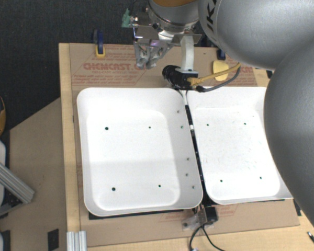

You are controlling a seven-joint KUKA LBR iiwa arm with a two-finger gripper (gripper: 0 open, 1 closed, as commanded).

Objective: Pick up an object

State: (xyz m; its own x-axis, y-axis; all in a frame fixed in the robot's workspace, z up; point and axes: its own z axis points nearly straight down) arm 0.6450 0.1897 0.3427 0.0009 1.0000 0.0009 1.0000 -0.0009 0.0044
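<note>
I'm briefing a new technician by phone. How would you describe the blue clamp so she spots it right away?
Start at the brown board under the two white bins. Go to its far edge, left of the gripper, beyond the left bin's far left corner. The clamp grips the board's edge there: small, blue on top with a yellow base, unlike the flat pale yellow piece further right.

Bright, even overhead light. Left bin [131,145] is blown near-white w/ a soft grey shadow across its near half; right bin [240,145] is a bit greyer. Arm [272,30] is close to the lens, big and soft — sheen on its grey shell. Far-left background dark, grainy. Gripper [149,54] slightly blurred.
</note>
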